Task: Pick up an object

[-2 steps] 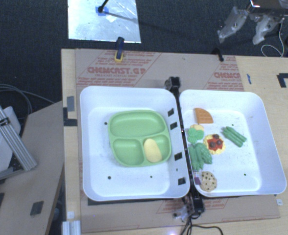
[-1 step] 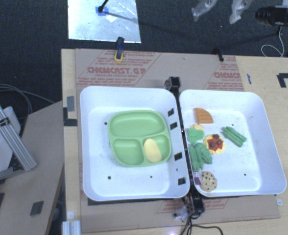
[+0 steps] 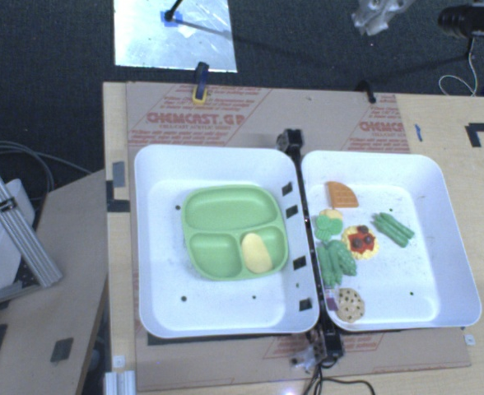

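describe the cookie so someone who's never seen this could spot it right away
Look at the right white bin, the one holding the loose toy food. Go to its near left corner, beside the black divider between the bins. The cookie lies there below the green bean pieces: a round, flat, tan disc with dark chips, the only speckled piece.

Two white bins (image 3: pixel 439 179) sit on a tan bench (image 3: pixel 464 113) printed with red lettering. A light green divided tray (image 3: pixel 225 220) holds a yellow piece (image 3: pixel 257 252). Nearby lie an orange wedge (image 3: pixel 341 194), green beans (image 3: pixel 393 228), a red-and-yellow piece (image 3: pixel 360 241) and a brown-speckled cookie (image 3: pixel 350 304).
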Controlling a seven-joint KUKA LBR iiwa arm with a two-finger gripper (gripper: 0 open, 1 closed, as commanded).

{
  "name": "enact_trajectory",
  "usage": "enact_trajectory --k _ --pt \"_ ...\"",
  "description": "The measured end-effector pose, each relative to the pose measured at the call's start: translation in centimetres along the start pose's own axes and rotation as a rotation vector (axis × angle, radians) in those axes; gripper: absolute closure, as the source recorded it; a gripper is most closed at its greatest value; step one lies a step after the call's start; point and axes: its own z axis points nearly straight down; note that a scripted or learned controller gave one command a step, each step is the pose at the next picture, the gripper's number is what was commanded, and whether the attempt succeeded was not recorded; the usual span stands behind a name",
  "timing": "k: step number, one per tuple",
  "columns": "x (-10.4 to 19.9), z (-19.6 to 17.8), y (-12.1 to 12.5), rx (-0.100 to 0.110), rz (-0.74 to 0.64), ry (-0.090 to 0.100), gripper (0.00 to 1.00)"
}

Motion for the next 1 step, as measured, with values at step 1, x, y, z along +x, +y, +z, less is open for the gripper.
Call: enact_trajectory --k 1 --pt "9.23 1.23 -4.36 0.007 -0.003 0.003 1.0"
